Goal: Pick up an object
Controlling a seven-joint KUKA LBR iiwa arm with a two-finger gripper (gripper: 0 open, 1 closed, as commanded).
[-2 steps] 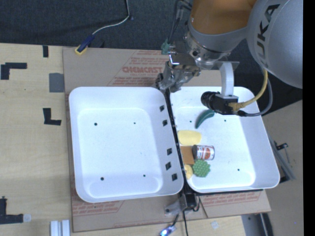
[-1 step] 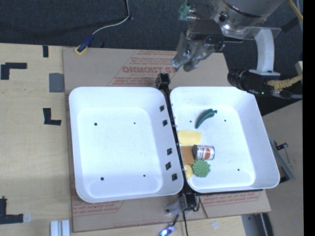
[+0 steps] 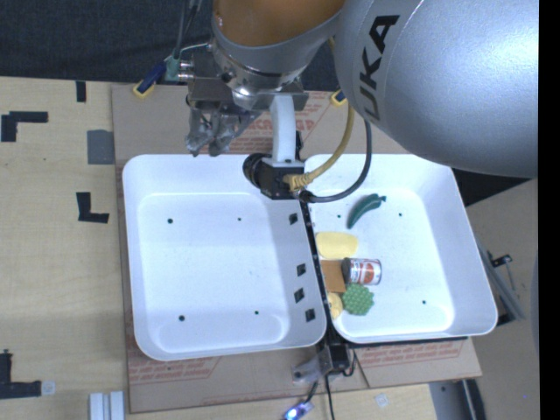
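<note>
Two shallow white bins sit side by side on the counter point(image 3: 52, 261), with one grey arm point(image 3: 437, 51), orange-banded above the wrist, reaching in from the upper right of the frame. The claw point(image 3: 210, 138) hangs at upper centre, just above the back rim of the left bin point(image 3: 210, 269); its dark fingers point down, but how far apart they stand cannot be told from this angle, and nothing can be seen between them.

The right bin point(image 3: 420, 261) holds the objects, five counted, all clustered along its left side near the divider between the bins. A green pepper-shaped piece point(image 3: 365, 207) lies alone toward the upper middle of that bin. Below it sits a pale yellow item point(image 3: 336, 244), then a small can point(image 3: 361, 272) with a red label lying on its side, touching a brown block point(image 3: 332, 275) on its left. A green bumpy round piece point(image 3: 357, 300) lies just below the can. A sliver of yellow shows at the bin's lower left, beside the green piece; whether it is a separate object cannot be told.
</note>
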